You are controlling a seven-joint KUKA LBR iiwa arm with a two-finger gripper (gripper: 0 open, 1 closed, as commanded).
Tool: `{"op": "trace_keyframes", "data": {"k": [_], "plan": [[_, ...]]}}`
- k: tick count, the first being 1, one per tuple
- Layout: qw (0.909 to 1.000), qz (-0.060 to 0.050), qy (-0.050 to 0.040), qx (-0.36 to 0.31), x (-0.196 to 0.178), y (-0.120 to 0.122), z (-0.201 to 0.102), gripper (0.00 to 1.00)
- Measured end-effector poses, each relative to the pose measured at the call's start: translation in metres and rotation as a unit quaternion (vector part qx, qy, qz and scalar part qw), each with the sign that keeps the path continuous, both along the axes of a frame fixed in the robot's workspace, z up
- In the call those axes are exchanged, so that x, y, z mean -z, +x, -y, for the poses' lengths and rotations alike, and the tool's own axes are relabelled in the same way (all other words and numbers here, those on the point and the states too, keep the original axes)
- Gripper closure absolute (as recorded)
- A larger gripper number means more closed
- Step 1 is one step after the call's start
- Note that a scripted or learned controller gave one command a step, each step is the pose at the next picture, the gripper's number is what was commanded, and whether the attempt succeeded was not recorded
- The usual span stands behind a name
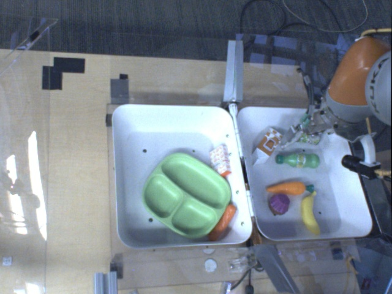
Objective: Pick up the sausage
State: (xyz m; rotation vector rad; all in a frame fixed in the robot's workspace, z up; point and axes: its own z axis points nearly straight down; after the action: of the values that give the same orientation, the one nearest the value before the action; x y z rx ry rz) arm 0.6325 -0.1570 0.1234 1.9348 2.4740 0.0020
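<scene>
1. I see the two bins side by side; the left bin (131,164) and the right bin (349,219) meet at a narrow divider running down the middle of the bench (61,195).
2. The arm (361,78) comes in from the right, its orange band above the far right corner of the right bin. The gripper (306,130) sits low over that bin's back area, just beside a small carton (267,143) — I cannot tell from here whether it is open or closed, as the metal parts blur together.
3. The left bin has open floor along its back and left walls. A green divided plate (185,193) fills its middle and front right.
4. The sausage (222,222) lies in the left bin's front right corner, wedged between the plate's edge and the bin's front wall, close to the divider. It looks orange-red, short and rounded — part of it is hidden under the plate's rim, so little free room surrounds it.
5. A small red-and-white packet (220,158) rests against the divider side of the left bin, touching the plate's back edge.
6. The right bin holds a green bottle (297,160), a carrot (286,188), a purple piece (279,204) and a banana (309,214), with bare floor along its right wall.
</scene>
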Motion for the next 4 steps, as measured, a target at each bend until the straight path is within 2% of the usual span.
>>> {"op": "trace_keyframes", "data": {"k": [1,2,3,4], "plan": [[1.0000,0.003,-0.0001,-0.001,-0.011,0.002,-0.001,1.00],[0.9914,0.002,-0.0010,-0.130,-0.004,-0.085,0.028,1.00],[0.9626,0.007,-0.0047,-0.271,0.032,-0.107,0.001,1.00],[0.9861,0.004,-0.0030,-0.166,-0.070,-0.142,0.045,1.00]]}}
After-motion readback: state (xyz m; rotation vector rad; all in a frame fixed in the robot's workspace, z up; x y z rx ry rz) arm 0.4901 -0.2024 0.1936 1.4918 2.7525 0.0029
